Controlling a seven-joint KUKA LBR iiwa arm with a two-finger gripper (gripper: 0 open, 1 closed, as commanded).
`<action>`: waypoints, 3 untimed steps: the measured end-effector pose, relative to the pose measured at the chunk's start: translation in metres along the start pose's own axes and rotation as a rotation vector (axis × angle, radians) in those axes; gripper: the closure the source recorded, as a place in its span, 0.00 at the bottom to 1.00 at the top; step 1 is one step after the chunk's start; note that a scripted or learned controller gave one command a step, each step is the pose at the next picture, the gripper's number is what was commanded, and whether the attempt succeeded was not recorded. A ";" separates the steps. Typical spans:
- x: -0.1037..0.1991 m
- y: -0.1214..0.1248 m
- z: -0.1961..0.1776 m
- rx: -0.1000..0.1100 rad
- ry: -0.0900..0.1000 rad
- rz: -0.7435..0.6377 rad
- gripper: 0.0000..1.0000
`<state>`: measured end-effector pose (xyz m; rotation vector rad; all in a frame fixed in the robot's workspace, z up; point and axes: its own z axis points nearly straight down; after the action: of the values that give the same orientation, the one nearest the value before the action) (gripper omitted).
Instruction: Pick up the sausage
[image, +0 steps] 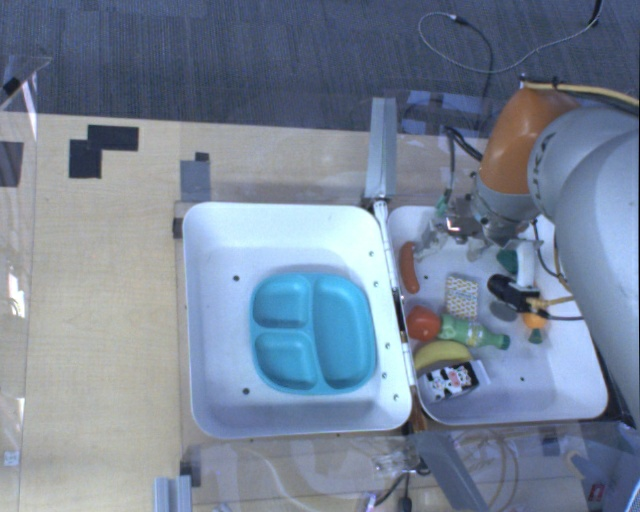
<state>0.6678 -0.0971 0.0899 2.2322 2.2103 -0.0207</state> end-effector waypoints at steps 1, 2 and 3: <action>0.008 0.002 0.002 -0.009 0.004 0.221 0.00; 0.012 0.005 -0.008 -0.018 0.009 0.213 1.00; 0.012 0.005 -0.008 -0.018 0.008 0.212 0.00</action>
<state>0.6731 -0.0853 0.0975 2.4476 1.9564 0.0083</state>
